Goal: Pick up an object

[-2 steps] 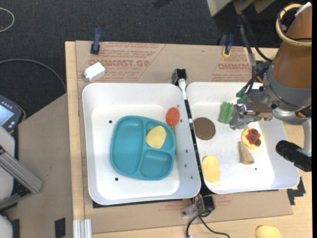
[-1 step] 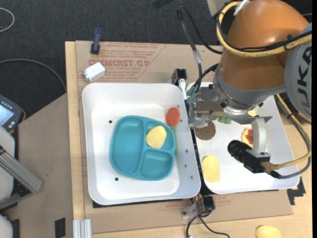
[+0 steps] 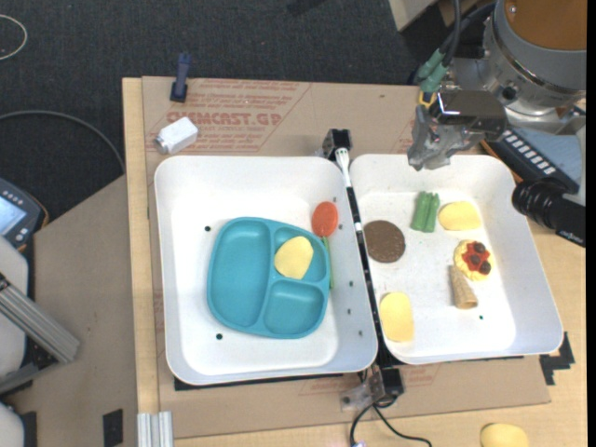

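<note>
My gripper (image 3: 430, 151) hangs over the back edge of the right bin (image 3: 531, 324), above and just behind a green stick (image 3: 426, 211). Nothing shows between its fingers. In the right bin lie a brown round cookie (image 3: 384, 240), a pale yellow lump (image 3: 459, 216), a piece of pizza with red topping (image 3: 473, 260), a tan bread piece (image 3: 463, 291) and a yellow block (image 3: 397, 315). The left bin (image 3: 186, 343) holds a blue divided plate (image 3: 244, 282) with a yellow piece (image 3: 294, 257) on it, and an orange-red piece (image 3: 325, 218) beside the plate.
A black brush handle (image 3: 341, 152) lies across the seam between the bins. A white block (image 3: 177, 135) and a blue clip (image 3: 180, 77) sit on the cardboard behind the left bin. A yellow object (image 3: 503, 434) lies in front of the bench.
</note>
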Tool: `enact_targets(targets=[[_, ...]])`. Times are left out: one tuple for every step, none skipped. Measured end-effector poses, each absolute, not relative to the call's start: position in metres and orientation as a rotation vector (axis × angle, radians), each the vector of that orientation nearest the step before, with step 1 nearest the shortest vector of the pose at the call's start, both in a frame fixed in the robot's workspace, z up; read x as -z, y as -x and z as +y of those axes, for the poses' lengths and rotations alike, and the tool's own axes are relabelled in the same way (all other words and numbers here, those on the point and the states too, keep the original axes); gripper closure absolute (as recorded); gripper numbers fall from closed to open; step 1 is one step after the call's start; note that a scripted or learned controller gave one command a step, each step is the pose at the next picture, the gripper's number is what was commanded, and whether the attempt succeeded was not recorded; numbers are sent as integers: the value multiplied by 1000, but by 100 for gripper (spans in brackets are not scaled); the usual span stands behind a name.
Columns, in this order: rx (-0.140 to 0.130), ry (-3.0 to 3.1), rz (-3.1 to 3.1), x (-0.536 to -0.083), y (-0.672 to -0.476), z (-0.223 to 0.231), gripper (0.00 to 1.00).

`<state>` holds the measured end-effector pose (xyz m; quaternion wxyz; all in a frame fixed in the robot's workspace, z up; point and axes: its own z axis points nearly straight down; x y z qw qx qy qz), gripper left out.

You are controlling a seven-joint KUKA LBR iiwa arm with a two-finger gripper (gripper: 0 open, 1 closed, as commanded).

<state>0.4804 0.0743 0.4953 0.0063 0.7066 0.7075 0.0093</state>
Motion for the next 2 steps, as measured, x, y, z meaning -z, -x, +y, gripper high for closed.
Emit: enact_targets(targets=[[10, -2231, 2217, -412, -479, 24, 100], [10, -2230, 2219, -343, -479, 0, 100]])
